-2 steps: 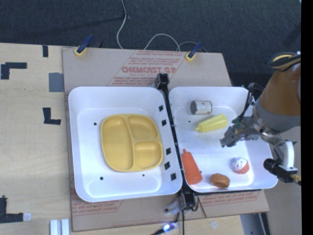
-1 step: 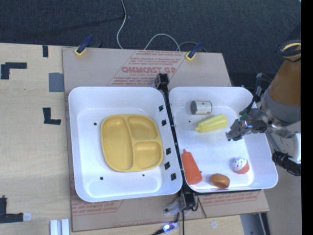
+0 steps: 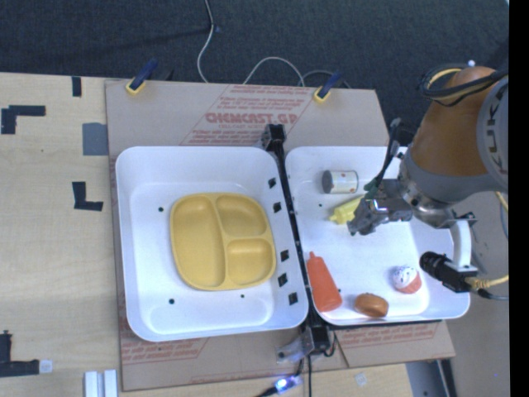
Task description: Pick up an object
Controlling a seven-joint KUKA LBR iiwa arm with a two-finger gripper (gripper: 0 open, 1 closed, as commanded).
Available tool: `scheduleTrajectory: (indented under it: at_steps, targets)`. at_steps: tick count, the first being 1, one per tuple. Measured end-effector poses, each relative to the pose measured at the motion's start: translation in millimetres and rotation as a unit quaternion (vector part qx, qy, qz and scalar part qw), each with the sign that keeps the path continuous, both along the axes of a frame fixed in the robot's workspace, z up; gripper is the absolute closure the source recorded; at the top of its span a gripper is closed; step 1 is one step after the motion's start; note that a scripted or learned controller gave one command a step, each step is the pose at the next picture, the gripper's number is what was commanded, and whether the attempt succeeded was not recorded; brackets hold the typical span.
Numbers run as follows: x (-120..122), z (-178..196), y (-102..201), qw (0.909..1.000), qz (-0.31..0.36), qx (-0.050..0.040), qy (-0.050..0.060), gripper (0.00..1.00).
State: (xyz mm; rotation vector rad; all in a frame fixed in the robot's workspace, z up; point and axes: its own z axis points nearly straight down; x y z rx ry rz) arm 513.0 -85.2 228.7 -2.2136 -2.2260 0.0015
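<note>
In the right bin (image 3: 430,308), toward its far edge, the gripper (image 3: 361,219) is down on a yellow object (image 3: 343,212), touching it, though whether the jaws are open or closed can't be made out. A grey cylinder (image 3: 339,180) lies just beyond. An orange bottle (image 3: 323,282) hugs the bin's left edge. The left bin (image 3: 136,180) carries a yellow divided tray (image 3: 221,240).
</note>
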Motion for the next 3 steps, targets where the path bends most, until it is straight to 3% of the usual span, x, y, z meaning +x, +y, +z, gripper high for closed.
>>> scheduleTrajectory:
  at_steps: [2, 3]
  targets:
    - [25, 4, 114, 1.0, 0.001, 0.0003, 0.0, 1.0]
    - [24, 9, 168, 1.0, 0.001, 0.0001, 0.0, 1.0]
